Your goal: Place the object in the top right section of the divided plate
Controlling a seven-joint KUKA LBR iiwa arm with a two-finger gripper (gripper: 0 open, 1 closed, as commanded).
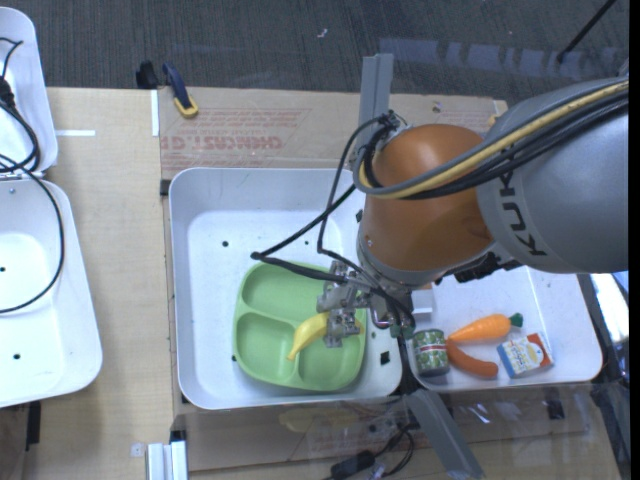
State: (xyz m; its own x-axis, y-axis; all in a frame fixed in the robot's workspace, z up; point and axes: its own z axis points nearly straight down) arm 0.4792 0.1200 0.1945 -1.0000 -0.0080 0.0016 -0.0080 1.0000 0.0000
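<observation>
A green divided plate [262,306] lies in the left white bin [200,268], toward its front right. A yellow toy banana [306,337] hangs slanted over the plate's right half, above the ridge between sections. Its upper end sits between the fingers of my gripper [338,326], which is shut on it. The gripper points down over the plate's right side. The arm's orange band [425,198] and grey body cover the bin's right wall and part of the plate's far right rim.
The right bin [570,298] holds a toy carrot [486,328], a green can [431,353], a small carton [525,355] and an orange piece [472,365]. White trays with black cables [30,258] stand at far left. Black cables trail from the wrist over the left bin.
</observation>
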